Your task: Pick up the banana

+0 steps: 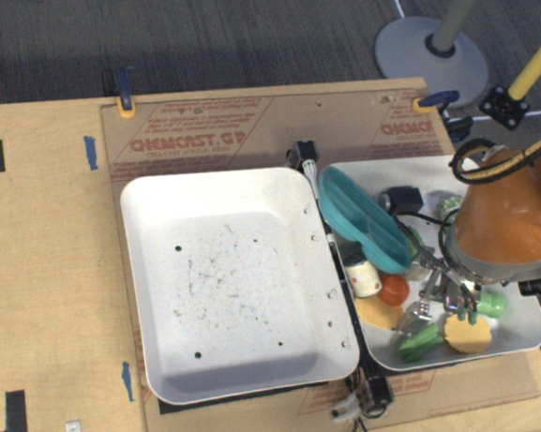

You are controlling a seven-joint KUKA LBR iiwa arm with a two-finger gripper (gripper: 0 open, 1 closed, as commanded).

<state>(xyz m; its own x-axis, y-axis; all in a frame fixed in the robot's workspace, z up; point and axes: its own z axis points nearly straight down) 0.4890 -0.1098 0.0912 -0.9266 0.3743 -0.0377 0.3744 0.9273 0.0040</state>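
Note:
My gripper is low in the right bin, over the pile of toys near its front edge, with the orange wrist band above it. A yellow-orange curved piece, which may be the banana, lies just left of the gripper, partly under a red ball. A second pale yellow chunk sits right below the gripper. I cannot tell which of the two is the banana, nor whether anything is held.
A teal scoop-like dish leans along the right bin's left wall. A small white bottle, a green piece and a light green cylinder crowd the gripper. The left bin lies beside it.

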